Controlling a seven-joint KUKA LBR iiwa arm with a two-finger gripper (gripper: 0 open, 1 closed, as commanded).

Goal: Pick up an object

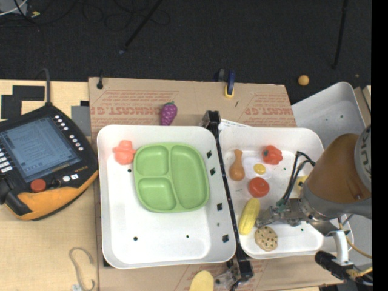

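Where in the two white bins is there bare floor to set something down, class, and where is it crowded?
Left bin: a wide bare strip below the green divided plate. Right bin: a bare patch along the top edge, above the red pepper. Crowded: the right bin's lower part, where the corn cob, cookie, tomato and claw cluster.

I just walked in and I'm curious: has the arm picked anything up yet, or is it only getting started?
Nothing looks picked up yet. The cookie, corn cob and tomato all lie on the floor of the right bin. In hand: the gripper is low in that bin, between the corn and the cookie. Left to do: close on one item and lift it clear.
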